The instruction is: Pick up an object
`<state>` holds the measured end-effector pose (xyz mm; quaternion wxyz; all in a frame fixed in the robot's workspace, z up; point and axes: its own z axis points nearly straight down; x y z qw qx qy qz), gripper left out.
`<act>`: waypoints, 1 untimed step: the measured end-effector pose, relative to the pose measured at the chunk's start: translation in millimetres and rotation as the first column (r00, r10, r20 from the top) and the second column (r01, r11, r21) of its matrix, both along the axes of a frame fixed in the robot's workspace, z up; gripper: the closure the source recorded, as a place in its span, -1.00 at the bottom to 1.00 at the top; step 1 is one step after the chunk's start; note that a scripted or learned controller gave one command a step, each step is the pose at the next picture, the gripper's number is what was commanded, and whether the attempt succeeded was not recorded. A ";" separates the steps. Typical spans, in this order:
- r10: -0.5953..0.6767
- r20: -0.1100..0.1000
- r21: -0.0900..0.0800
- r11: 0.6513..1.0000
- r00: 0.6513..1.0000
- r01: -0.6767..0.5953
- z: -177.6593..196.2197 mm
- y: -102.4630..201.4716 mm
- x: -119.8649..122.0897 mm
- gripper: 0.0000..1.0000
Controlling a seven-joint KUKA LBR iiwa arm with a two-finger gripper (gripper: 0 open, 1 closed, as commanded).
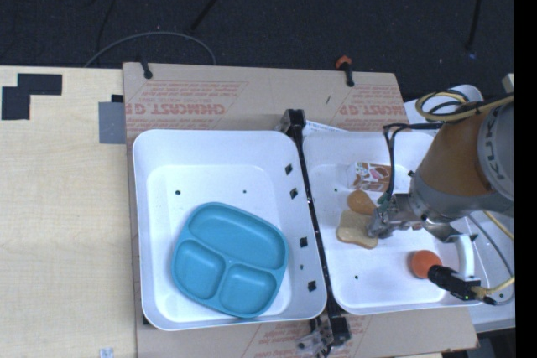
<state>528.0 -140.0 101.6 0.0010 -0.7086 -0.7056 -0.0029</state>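
My gripper (380, 228) is down in the right bin (369, 293), at the right edge of a tan, flat toast-like piece (354, 232). Just above it lies a small brown rounded object (362, 201), and behind that a clear packet with red print (372, 175). An orange ball (422, 262) rests to the lower right of the gripper, close to the bin's right side. The fingertips sit against the tan piece, and their spacing is hidden by the wrist.
The left bin (159, 155) holds a blue divided plate (229, 258) toward its front. A black divider rail (305, 214) runs between the two bins. The arm (457, 163) enters from the right over the right bin's edge.
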 end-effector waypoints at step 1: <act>0.005 -0.002 -0.005 1.000 1.000 -0.005 45.0 4.3 -4.9 1.00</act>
